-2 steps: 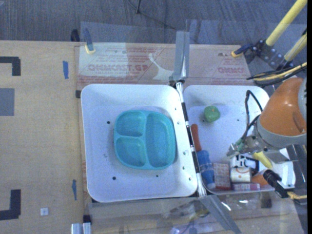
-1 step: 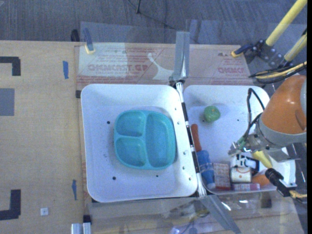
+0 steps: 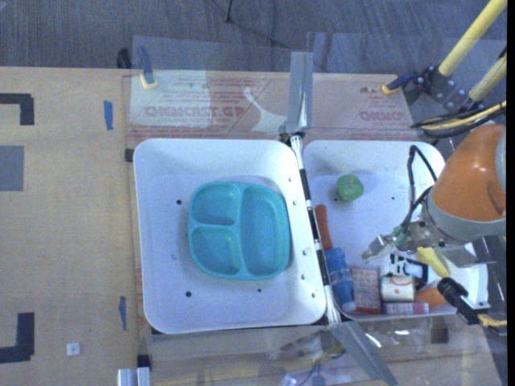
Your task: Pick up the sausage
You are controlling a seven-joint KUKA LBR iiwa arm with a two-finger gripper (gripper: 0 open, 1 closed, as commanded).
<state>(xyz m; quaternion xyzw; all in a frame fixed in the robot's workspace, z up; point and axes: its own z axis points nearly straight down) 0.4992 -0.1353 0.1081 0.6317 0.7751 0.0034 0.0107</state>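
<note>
The sausage is a thin reddish-orange stick lying lengthwise against the left wall of the right bin. My gripper hangs over the middle of that bin, to the right of the sausage and a little nearer the front, apart from it. The orange-banded arm covers the bin's right side.
A green round item lies at the back of the right bin. Along its front lie a blue bottle, a pink box, a white carton, a yellow item and an orange item. A teal divided plate rests in the left bin.
</note>
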